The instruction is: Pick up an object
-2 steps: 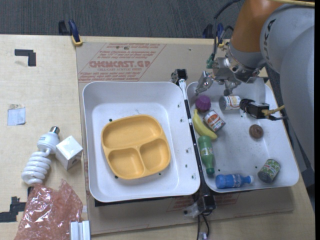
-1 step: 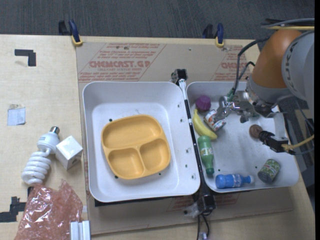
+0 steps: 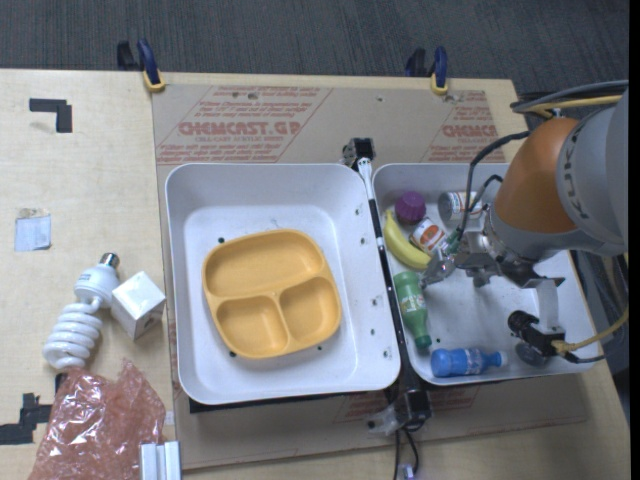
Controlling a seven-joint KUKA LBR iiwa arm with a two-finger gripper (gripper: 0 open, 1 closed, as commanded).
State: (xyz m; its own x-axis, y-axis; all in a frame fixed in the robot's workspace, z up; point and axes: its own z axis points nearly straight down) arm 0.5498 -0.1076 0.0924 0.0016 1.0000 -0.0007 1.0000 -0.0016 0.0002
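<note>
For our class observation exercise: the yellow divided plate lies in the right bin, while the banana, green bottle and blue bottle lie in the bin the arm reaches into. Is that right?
Not quite. The camera view shows the yellow divided plate in the left bin, not the right. The banana, green bottle and blue bottle do lie in the right bin.

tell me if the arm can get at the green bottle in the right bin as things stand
Probably yes. The green bottle lies uncovered along the left wall of the right bin, with the gripper just above and right of it. The wall and the banana beside it leave tight room.
</note>
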